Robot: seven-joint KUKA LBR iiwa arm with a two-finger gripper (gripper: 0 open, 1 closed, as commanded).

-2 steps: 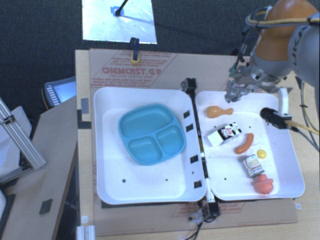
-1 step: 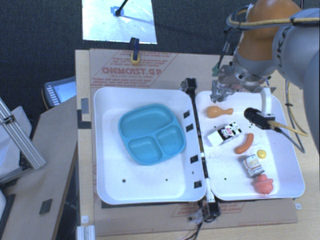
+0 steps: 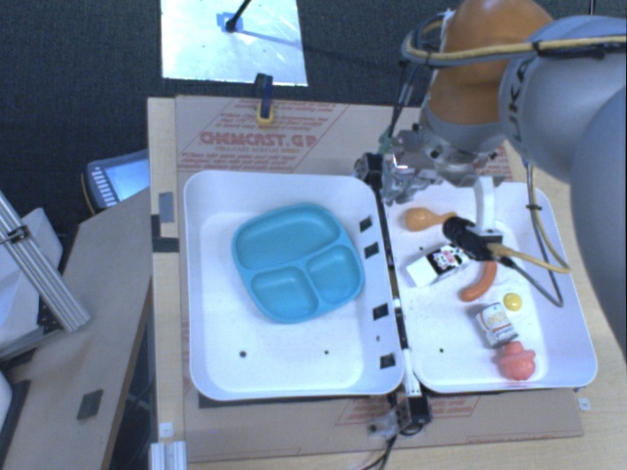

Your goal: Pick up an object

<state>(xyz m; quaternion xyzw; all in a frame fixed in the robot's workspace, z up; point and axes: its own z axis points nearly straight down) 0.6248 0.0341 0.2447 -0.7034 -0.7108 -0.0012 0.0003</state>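
The right bin [image 3: 563,262] holds several small things. An orange pear-shaped piece [image 3: 423,219] lies near its back left. A white box with black and red print [image 3: 438,263] sits beside an orange sausage shape [image 3: 479,281]. Toward the front lie a small yellow piece [image 3: 512,302], a little labelled can [image 3: 497,323] and a pink toy [image 3: 516,362]. My gripper [image 3: 392,176] hangs low over the back left corner of this bin, close to the divider and just behind the orange piece. Nothing is visibly held.
The left bin [image 3: 211,351] carries a blue three-compartment plate [image 3: 297,260]. My grey arm with its orange band [image 3: 485,47] covers the back right of the bench. A cardboard sheet [image 3: 260,135] lies under both bins.
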